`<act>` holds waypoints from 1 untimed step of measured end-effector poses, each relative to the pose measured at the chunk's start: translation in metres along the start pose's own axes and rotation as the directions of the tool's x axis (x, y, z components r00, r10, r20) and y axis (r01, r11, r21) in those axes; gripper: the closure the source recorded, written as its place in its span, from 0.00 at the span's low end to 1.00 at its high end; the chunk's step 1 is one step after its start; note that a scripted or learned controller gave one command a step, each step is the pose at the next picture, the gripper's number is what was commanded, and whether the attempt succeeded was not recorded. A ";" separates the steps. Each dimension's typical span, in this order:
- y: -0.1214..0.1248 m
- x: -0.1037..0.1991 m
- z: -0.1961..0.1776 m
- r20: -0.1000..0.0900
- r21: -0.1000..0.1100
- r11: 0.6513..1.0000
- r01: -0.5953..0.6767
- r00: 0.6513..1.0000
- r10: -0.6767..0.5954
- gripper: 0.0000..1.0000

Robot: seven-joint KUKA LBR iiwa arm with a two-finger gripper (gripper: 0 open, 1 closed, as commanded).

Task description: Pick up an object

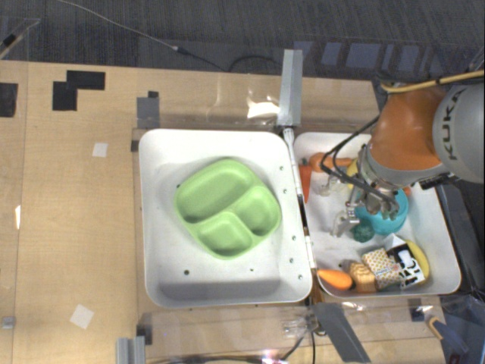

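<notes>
1. The left bin [151,226] holds a green divided tray [227,207]
2. In the right bin [447,268], an orange carrot [335,279] lies at the front beside a waffle block [377,268]
3. The gripper [362,217] hangs over a teal cup [383,218]; whether its jaws are parted cannot be told

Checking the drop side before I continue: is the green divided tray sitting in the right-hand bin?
No, the green divided tray lies in the left bin; the gripper is over the right bin.

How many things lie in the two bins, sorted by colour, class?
Green: 1, the divided tray
Orange: 2, carrot and another piece
Teal: 1, cup
Yellow: 1, banana
Tan: 1, waffle block
Total: 6
</notes>
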State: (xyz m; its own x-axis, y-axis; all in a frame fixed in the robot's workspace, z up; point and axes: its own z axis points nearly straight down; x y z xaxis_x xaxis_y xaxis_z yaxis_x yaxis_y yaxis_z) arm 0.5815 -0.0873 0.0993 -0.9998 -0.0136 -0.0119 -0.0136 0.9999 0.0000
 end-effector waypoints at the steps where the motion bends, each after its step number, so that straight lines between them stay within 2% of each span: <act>1: -0.009 0.015 0.009 0.005 0.000 1.000 0.012 1.000 -0.012 0.00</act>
State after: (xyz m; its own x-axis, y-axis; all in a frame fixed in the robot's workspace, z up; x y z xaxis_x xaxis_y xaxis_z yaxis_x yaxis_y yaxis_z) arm 0.5667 -0.0963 0.0904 -0.9995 -0.0259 -0.0169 -0.0259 0.9997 -0.0006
